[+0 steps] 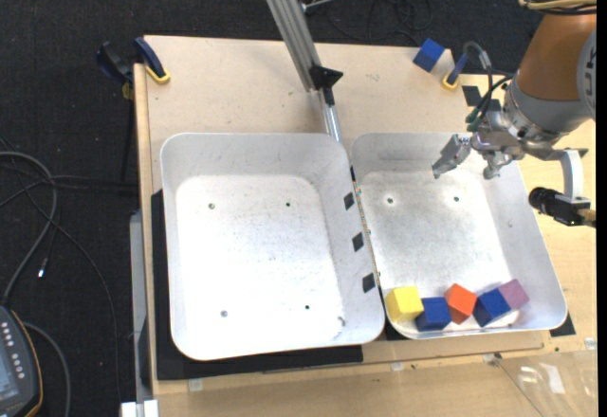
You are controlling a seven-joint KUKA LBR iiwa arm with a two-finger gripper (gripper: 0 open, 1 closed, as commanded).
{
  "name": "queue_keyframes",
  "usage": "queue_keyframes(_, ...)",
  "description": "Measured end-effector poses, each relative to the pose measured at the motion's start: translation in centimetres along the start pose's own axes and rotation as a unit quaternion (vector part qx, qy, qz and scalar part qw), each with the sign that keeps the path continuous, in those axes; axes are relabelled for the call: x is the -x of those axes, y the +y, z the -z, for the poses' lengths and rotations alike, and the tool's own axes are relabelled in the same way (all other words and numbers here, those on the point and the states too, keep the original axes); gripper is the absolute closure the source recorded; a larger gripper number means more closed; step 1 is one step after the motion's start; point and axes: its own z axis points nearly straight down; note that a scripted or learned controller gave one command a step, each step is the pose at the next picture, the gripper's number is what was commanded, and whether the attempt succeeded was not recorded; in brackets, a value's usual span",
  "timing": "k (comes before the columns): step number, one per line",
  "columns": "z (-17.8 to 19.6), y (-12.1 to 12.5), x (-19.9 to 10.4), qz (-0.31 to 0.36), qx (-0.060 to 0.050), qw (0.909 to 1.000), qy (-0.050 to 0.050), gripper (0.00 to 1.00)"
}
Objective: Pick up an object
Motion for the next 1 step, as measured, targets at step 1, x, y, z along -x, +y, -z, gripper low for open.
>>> queue_keyframes(1, 8.50, 2.15, 3.40, -0.002, 0.006, 1.0000, -0.002, 0.00)
